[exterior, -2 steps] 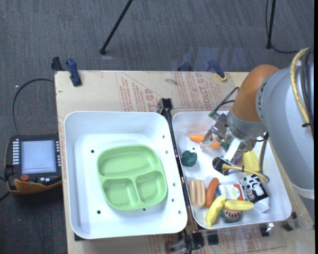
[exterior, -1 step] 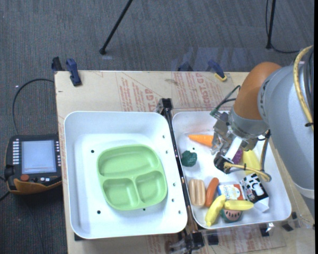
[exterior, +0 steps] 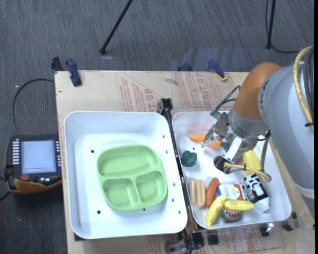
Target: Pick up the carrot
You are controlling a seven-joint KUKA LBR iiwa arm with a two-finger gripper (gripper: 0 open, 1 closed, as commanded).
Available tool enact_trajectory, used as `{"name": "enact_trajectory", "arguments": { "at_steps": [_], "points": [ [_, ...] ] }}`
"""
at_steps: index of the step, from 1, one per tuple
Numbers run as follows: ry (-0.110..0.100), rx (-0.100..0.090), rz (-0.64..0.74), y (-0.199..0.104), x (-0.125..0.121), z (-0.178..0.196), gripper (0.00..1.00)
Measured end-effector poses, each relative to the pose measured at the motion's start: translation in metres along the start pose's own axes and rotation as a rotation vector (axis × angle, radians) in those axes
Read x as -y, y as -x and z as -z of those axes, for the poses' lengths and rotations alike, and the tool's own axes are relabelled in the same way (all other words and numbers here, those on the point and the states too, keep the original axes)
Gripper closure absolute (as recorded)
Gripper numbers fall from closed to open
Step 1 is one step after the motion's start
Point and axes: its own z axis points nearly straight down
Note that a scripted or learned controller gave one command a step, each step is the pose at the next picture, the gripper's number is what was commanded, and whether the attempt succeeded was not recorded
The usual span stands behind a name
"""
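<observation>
Two white bins sit side by side on the bench. Left bin (exterior: 74,142): holds one green divided tray (exterior: 131,176). Right bin (exterior: 278,194): holds the toy food and the working end of the arm.

Item, carrot (exterior: 197,138): small, orange, lying roughly level near the back of the right bin, its pointed end toward the left bin. Its right-hand part runs under the gripper (exterior: 218,136), so its full length cannot be read.

Item, gripper: low over the carrot's thicker end, at or just beside it. Whether it is spread or closed cannot be told, and nothing shows the carrot as held.

Nearby stock: dark green piece (exterior: 189,158) in front of the carrot, apart from it; hot dog bun (exterior: 197,192) and red sausage (exterior: 212,191) further forward; yellow bananas (exterior: 218,209); watermelon slice (exterior: 231,215); small carton (exterior: 253,188).

Handling note, by judgement: the carrot looks like moulded plastic, so light, stiff and probably smooth enough to slip or roll. The taper makes the point a poor hold. Best taken across the thicker middle, squeezing square to its length, with the bare bin floor around it giving room on either side.
</observation>
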Motion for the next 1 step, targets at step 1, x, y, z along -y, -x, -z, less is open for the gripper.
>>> {"name": "enact_trajectory", "arguments": {
  "at_steps": [1],
  "points": [
    [-0.006,-0.001,-0.001,0.0004,0.0003,0.0090,1.00]
  ]
}}
